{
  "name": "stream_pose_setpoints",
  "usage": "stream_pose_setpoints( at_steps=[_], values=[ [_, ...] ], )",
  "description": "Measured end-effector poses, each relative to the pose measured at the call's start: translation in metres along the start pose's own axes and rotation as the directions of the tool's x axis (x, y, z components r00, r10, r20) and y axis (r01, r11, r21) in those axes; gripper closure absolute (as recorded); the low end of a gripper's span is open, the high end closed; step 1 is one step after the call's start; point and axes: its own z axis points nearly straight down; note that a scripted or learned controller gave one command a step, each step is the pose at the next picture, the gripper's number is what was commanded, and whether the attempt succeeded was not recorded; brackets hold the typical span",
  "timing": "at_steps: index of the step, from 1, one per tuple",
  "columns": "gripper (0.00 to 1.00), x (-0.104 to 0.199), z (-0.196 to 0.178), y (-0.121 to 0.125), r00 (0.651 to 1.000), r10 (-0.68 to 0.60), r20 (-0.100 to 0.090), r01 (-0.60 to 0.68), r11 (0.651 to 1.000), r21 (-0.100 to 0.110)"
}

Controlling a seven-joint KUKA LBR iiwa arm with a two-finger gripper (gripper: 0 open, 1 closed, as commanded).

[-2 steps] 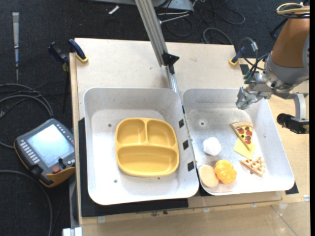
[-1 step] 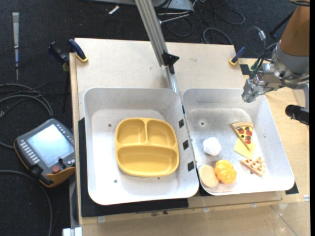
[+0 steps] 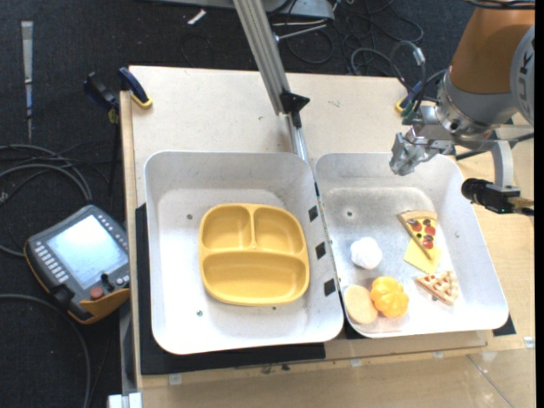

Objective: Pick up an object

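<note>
Gripper (image 3: 406, 161) hangs over the back rim of the right bin (image 3: 489, 253), nothing between its fingers; can't tell if it's released or clenched; left bin (image 3: 161, 253) has a yellow divided plate (image 3: 253, 253); right bin: pizza slice (image 3: 422, 228) touching a cheese wedge (image 3: 418, 253), waffle (image 3: 438, 286) near the front, white ball (image 3: 366, 252) mid-bin, orange toy (image 3: 389, 296) touching a tan disc (image 3: 360, 303) at the front left corner; all well apart from the gripper.

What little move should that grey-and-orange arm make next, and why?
Probably lower toward the pizza slice toy. The gripper hangs over the right white bin's far edge, holding nothing, and that slice lies nearest below it, apart from the other toys.
</note>
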Motion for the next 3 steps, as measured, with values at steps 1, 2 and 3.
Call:
stream_pose_setpoints(
  at_steps=[1, 2, 3],
  values=[
    [1.0, 0.056, 0.018, 0.007, 1.0, -0.001, 0.0, 0.001, 1.0, 0.003],
    [1.0, 0.11, 0.034, 0.015, 1.0, 0.0, 0.0, 0.0, 1.0, 0.003],
    [1.0, 0.166, 0.025, 0.025, 1.0, -0.001, -0.001, 0.001, 1.0, -0.001]
  ],
)
